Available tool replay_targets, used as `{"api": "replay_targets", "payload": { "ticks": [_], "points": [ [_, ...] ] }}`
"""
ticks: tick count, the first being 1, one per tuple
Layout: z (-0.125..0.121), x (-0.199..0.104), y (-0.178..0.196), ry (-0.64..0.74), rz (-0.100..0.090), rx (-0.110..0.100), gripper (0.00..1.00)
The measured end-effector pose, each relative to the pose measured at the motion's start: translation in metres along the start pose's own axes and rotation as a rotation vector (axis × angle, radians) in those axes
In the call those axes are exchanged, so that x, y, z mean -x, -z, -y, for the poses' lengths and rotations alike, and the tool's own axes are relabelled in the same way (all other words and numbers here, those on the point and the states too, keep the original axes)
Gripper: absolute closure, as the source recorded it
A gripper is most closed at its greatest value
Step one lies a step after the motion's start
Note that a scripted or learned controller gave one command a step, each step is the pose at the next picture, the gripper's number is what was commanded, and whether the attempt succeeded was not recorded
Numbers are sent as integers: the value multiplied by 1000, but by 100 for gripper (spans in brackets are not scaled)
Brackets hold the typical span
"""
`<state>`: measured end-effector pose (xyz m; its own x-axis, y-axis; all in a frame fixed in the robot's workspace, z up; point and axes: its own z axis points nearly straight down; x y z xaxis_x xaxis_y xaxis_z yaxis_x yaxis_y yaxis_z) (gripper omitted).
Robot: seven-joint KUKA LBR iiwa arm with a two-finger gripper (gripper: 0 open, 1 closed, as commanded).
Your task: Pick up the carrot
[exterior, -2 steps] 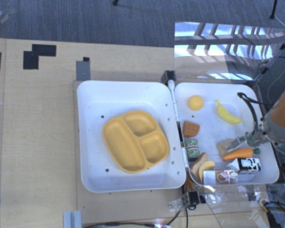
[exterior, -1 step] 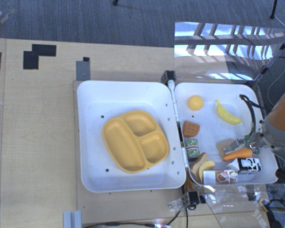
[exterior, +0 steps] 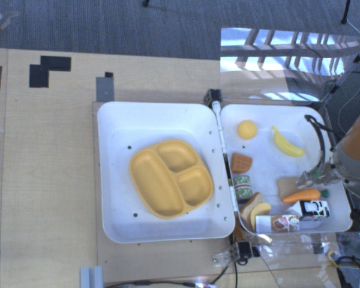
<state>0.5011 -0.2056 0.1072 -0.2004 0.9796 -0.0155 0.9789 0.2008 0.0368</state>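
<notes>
My gripper [exterior: 315, 177] at right bin [exterior: 261, 116] near edge (finger state: cannot tell). Carrot [exterior: 300, 195] just below it, long axis near-horizontal, green top toward arm.

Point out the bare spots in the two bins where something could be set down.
Free: left bin floor around the yellow plate; right bin middle, between orange ball, banana and waffle. Crowded: near edge around carrot, by the gripper.

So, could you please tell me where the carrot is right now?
The carrot lies in the right-hand bin, toward its near right side, just above the black-and-white carton and below the gripper.
</notes>
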Motion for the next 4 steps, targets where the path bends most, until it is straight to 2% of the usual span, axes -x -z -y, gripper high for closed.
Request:
{"api": "replay_targets", "payload": {
  "ticks": [1,2,3,4],
  "points": [
    [0,0,0,0,-1,-1,0],
    [3,-6,-12,-401,3,-7,0],
    [-2,-33,-12,-717,12,-4,0],
    [-5,-44,-11,-1027,14,2,0]
  ]
}}
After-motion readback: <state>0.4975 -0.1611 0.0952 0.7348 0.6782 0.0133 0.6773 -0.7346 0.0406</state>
